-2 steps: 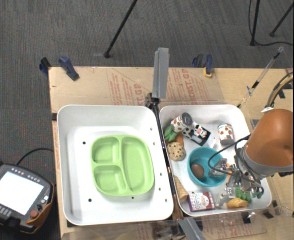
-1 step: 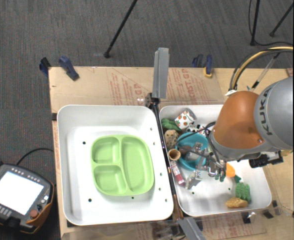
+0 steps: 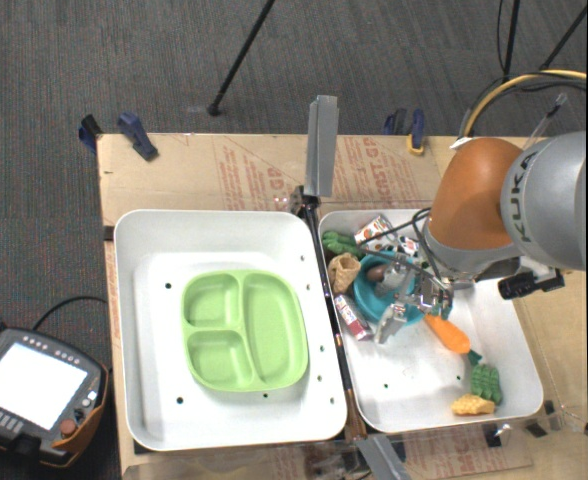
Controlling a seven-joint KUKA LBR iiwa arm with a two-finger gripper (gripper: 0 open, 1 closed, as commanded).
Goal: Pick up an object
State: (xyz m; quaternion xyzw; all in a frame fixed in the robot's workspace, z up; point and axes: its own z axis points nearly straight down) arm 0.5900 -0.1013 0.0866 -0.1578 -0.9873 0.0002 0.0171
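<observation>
Claw [image 3: 399,313] hangs low in the right bin [image 3: 514,368], over the clutter at that bin's left side. You cannot tell from this slanted view whether it is open or closed, or whether anything sits in it; the metal tip overlaps a teal piece [image 3: 372,293] and the two blur together. Judge it as poised on a pick, not confirmed.

Nearest you in that bin: a yellow lump [image 3: 472,405] against the front wall, with a green knobbly toy [image 3: 485,380] just behind it, touching or nearly so. Both lie well apart from the claw, loose on the white floor, easy to reach but not what the arm is aimed at.

Next back: an orange carrot-shaped toy [image 3: 448,334], lying tilted, its upper end just beside the claw. It looks smooth, tapered, likely to roll or slip if pinched off-centre.

Beside the claw, toward the divider: a small red-and-white packet [image 3: 351,317] flat near the wall, the teal piece, then a tan crumpled thing [image 3: 345,268]. These crowd together, so you should expect a neighbour to get nudged.

Farther back: a dark green item [image 3: 336,240] and a printed wrapper [image 3: 374,230] near the rear wall.

Left bin [image 3: 134,368] holds a green divided tray [image 3: 244,330], lying flat at centre, untouched.
</observation>
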